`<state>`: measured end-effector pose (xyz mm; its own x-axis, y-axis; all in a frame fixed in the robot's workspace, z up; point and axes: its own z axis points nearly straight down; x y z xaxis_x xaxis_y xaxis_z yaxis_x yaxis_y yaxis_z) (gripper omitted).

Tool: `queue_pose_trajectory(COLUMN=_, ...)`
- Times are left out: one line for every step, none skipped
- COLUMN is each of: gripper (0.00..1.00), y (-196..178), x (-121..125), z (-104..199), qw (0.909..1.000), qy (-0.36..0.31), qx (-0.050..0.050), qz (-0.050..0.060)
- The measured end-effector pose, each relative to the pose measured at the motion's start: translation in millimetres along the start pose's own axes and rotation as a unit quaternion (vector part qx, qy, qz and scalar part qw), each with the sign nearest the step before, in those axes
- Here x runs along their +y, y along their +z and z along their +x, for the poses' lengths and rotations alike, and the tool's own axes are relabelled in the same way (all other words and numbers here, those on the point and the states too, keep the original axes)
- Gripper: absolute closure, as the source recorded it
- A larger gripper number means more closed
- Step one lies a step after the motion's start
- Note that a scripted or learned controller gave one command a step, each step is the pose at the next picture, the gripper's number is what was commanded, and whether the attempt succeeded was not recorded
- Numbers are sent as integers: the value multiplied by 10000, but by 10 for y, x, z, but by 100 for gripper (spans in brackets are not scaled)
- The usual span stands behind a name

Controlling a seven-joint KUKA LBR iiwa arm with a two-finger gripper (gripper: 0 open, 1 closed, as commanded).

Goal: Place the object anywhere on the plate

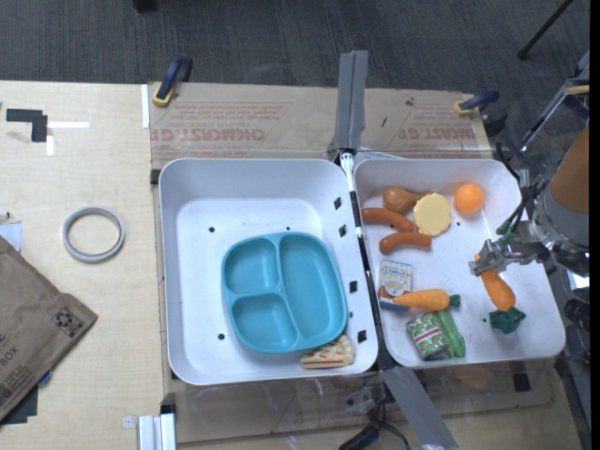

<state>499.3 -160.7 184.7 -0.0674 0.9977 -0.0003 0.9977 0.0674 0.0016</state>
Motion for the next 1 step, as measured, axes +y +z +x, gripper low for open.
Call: queue_pose_trajectory(gripper=100, y=-57, x=607, z=816, qw=9961, qy=885, qx=-7, qz=22)
